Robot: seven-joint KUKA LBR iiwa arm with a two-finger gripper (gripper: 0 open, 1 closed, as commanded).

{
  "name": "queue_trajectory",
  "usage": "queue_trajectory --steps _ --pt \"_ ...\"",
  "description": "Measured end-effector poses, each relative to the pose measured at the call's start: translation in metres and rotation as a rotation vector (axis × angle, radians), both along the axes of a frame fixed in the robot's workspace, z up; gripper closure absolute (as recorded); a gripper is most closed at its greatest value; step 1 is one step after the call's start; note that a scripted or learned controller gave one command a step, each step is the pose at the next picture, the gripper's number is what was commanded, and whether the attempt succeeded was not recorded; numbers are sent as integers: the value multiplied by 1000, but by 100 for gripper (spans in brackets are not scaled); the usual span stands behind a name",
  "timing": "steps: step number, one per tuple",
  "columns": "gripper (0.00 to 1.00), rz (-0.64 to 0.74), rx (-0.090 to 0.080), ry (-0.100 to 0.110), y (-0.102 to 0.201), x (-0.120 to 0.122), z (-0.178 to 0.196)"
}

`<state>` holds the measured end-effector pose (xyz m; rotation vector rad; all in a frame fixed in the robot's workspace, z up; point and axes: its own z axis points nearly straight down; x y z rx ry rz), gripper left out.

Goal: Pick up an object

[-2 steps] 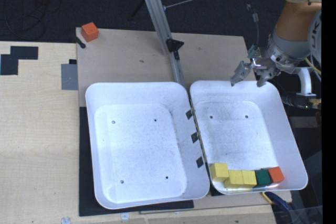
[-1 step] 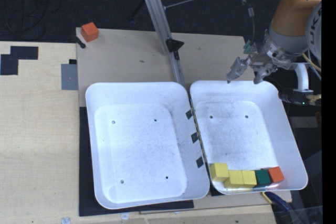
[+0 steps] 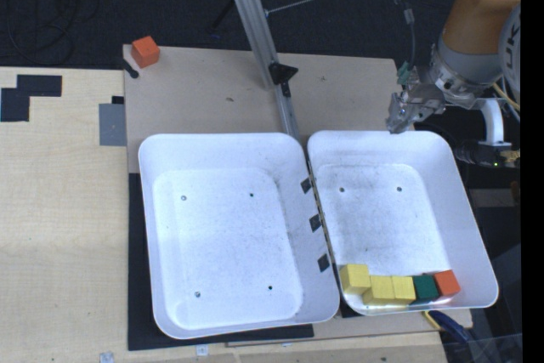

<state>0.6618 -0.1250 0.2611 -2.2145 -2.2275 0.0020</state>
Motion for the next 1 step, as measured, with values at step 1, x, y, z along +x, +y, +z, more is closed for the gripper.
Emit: queue_trajectory --steps 1 --pt "100 1 4 1 84 -15 11"
